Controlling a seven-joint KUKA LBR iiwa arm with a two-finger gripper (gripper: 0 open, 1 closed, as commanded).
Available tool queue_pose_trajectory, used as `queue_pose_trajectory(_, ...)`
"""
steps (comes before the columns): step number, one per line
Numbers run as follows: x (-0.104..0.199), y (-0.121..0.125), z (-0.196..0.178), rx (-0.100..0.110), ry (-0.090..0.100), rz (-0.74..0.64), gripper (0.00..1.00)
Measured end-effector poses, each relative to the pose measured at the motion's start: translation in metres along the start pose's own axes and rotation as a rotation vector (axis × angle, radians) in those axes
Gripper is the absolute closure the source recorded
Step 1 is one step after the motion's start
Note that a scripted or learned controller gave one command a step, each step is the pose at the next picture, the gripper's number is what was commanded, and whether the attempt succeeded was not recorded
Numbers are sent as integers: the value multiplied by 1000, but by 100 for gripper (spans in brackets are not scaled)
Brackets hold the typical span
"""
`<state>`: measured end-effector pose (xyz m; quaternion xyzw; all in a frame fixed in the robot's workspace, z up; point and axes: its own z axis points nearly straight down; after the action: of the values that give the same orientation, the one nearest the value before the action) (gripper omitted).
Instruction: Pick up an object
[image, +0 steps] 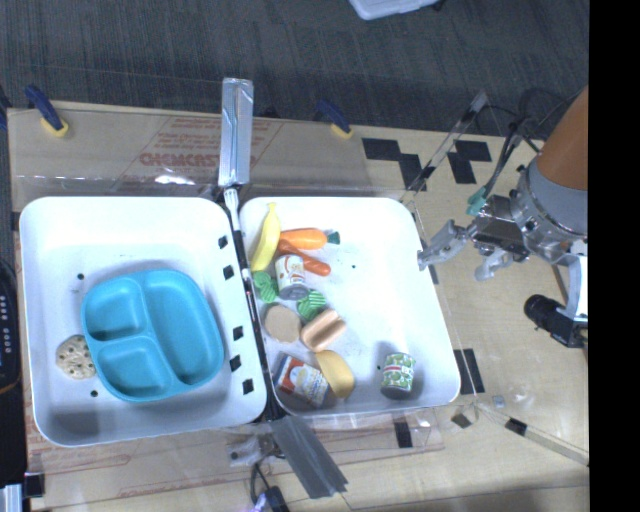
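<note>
While the arm sits off to the right of both bins, the camera view shows the gripper (462, 252) over the bare tabletop (520, 350), just outside the right rim of the right bin (425, 330). It has hold of nothing; no object lies anywhere near its tip. How far apart the fingers stand I cannot tell, since the metal parts at the wrist blur together at this angle.

Every candidate for picking lies in the right bin, mostly crowded toward its left wall. A banana (266, 238) stands along that wall near the top, with an orange carrot (302, 239) just beside it and a small can (291, 275) below them. Lower down come a hot-dog bun (323, 328), a yellow lemon-like piece (338, 373) and a flat packet (303, 381) touching each other. One green-labelled can (398, 372) stands alone near the bottom right, well apart from the cluster. The left bin (50, 230) carries a blue divided tray (152, 335) and a round cookie (72, 354) beside it.

I judge the task to be at its very start: the approach step, with no descent begun. The next move calls for carrying the gripper leftward over the bin's rim, choosing a target, and lining up above it before lowering. The lone green-labelled can looks the easiest choice, being nearest and free of neighbours; the clustered items risk a pinch on two things at once.
</note>
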<state>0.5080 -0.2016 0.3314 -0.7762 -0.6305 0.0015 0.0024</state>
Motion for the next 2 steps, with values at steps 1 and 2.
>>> queue_pose_trajectory(1,45,47,85,4,0,-162,0)
queue_pose_trajectory(2,89,-8,210,3,-1,-85,0)
